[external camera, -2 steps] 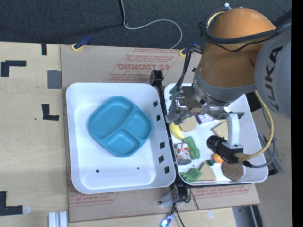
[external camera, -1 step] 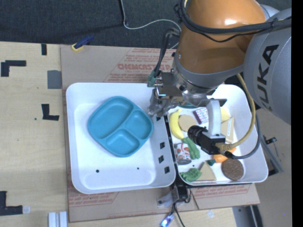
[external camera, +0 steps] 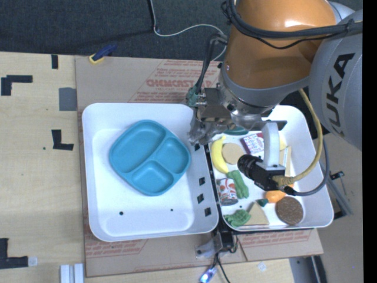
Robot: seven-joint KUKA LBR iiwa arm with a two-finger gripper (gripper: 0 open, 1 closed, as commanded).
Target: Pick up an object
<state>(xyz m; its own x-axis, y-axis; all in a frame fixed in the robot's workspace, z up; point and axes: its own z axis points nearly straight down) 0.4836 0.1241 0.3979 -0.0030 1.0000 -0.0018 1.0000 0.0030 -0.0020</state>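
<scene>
Currently, arm: low over the right bin [external camera: 312, 135], apparently positioned for a pick.
Gripper [external camera: 207, 122]: at the bin's upper-left corner; whether it is open cannot be told.
Targets: banana [external camera: 219, 157] and small items lie in that bin, below the gripper.

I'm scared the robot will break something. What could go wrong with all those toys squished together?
The right bin is crowded: the banana, the green toy, the small can and the brown cookie lie close together, so the arm might grab two things, or nudge one aside and miss. The arm also hangs low over the wall between the bins, so it could bump that wall. The blue plate in the left bin looks safely apart.
</scene>
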